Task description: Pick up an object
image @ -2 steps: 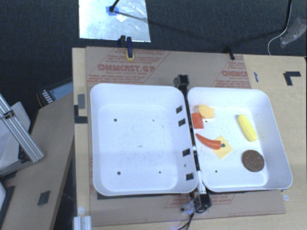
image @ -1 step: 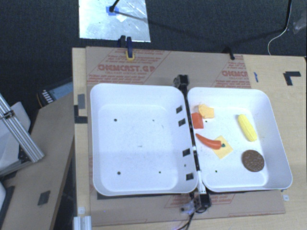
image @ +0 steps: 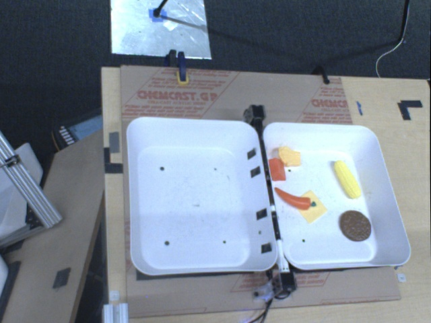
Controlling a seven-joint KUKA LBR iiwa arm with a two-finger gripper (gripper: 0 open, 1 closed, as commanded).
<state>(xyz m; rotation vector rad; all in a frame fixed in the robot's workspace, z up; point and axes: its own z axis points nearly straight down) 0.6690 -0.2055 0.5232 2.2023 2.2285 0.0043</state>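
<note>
two shallow white bins side by side on the desk [image: 215, 86], joined along a black hinged seam. left bin [image: 195, 194]: bare white floor with a few small dark dots. right bin [image: 337, 197]: all the pickable objects, gathered here.

near the seam, in the upper left part of the right bin: a pale yellow-orange chunk [image: 290, 156], and just beside it, lower and to the left, a red-orange block [image: 277, 169], touching or nearly so; hard to tell which. below those: a long red pepper-like piece [image: 293, 198] lying at a slant, its right end resting on a flat yellow square [image: 312, 209]. towards the right wall: a yellow corn cob [image: 347, 179], tilted, well apart from the rest. below the corn, near the front right corner: a round brown disc [image: 355, 225], lying flat.

beyond the bins: cardboard with red printed lettering on the desk, a blue and yellow clamp [image: 180, 66] at its far edge, and a shiny metal sheet [image: 160, 17] on the dark floor behind.

state of the end effector: cannot tell, neither how far open nor what, if anything, held or touched. every object lying loose on the bin floor.
</note>
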